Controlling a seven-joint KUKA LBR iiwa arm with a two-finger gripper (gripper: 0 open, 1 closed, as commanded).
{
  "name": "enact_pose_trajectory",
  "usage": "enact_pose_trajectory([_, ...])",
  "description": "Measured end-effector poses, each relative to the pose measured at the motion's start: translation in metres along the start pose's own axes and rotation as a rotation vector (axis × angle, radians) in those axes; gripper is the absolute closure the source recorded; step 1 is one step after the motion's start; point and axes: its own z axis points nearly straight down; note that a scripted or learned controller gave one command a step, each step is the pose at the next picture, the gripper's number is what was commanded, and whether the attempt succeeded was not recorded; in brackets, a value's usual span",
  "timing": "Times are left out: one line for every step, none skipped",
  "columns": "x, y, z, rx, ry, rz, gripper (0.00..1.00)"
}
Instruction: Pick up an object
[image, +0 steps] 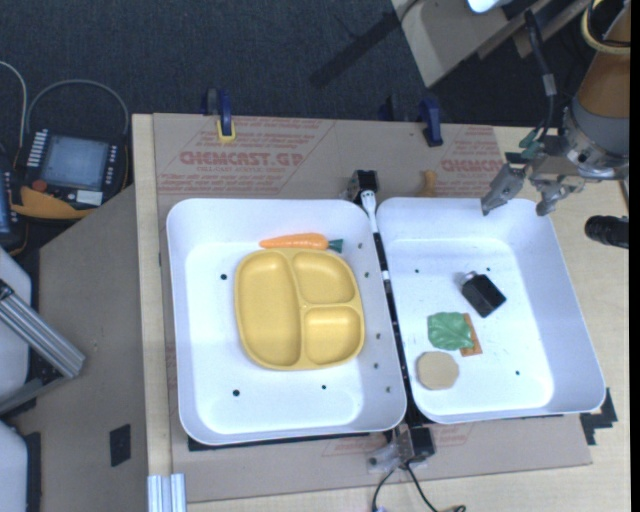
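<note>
My gripper (522, 202) hangs over the far edge of the right bin (560, 330), its two fingers spread apart with nothing between them. Below it in that bin lie a small black block (484, 293), a green and orange sponge-like piece (452, 331) and a round tan cookie (437, 371). All three sit well nearer the camera than the gripper. In the left bin (200, 330) a yellow divided plate (299, 307) lies flat, with an orange carrot (297, 241) just behind it.
The two bins touch along a middle seam (385, 300). Blue clamps (225, 112) hold the cardboard base at the back. A pendant with a screen (70, 165) lies off the bench at the far left.
</note>
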Motion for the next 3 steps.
enact_pose_trajectory([0.0, 0.002, -0.008, -0.013, -0.003, -0.003, 0.0])
enact_pose_trajectory([0.001, 0.005, 0.035, -0.009, -0.002, -0.003, 0.0])
enact_pose_trajectory([0.001, -0.005, 0.092, -0.007, -0.001, -0.002, 0.0])
